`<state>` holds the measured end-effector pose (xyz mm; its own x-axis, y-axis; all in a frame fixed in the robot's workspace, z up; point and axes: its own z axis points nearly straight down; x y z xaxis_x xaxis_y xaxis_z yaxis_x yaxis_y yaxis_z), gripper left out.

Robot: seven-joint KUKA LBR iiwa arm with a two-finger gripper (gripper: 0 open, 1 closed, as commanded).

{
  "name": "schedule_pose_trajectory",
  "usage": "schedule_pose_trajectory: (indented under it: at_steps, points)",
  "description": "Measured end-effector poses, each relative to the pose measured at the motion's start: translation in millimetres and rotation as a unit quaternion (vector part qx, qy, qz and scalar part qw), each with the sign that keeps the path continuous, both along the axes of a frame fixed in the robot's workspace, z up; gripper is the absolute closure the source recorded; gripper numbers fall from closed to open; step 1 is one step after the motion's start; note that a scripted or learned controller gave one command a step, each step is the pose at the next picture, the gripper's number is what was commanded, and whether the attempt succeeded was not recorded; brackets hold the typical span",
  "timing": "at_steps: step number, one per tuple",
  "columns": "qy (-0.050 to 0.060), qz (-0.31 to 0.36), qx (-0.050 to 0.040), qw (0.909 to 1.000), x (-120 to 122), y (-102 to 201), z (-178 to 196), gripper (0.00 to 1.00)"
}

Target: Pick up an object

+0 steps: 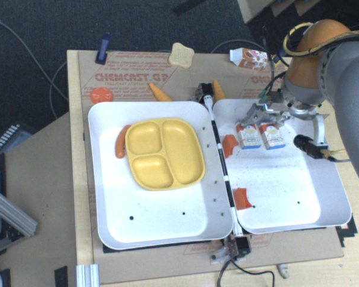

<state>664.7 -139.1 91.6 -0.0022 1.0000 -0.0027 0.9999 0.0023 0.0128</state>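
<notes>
Desk (pixel 76 178): I see it carrying two white bins side by side. The left bin (pixel 167 220) takes the centre of the frame, and the right bin (pixel 287 190) sits at centre right.

Arm (pixel 341 58): it enters from the upper right. Its gripper (pixel 266 119) hangs over the upper part of the right bin. I read the fingers as spread apart with nothing between them, their tips just above two cartons.

Plate (pixel 166 153): yellow, three compartments, lying in the left bin. A sausage (pixel 119 142) lies just beside its left edge.

Left carton (pixel 249 137) and right carton (pixel 274 137): side by side in the right bin, under the gripper.

Upper red piece (pixel 229 145) and lower red piece (pixel 242 198): both near the right bin's left wall.

On the desk above the bins I note a bread slice (pixel 181 54), a far carton (pixel 249 57), a carrot (pixel 160 92), an orange disc (pixel 100 94) and a blue item (pixel 102 48).
</notes>
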Motion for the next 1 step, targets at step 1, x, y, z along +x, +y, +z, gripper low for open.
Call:
schedule_pose_trajectory:
  at_steps: [1]
  points:
    - [-0.003, 0.001, -0.0021, 1.0, 1.7, -0.5, 12.5, 1.0]
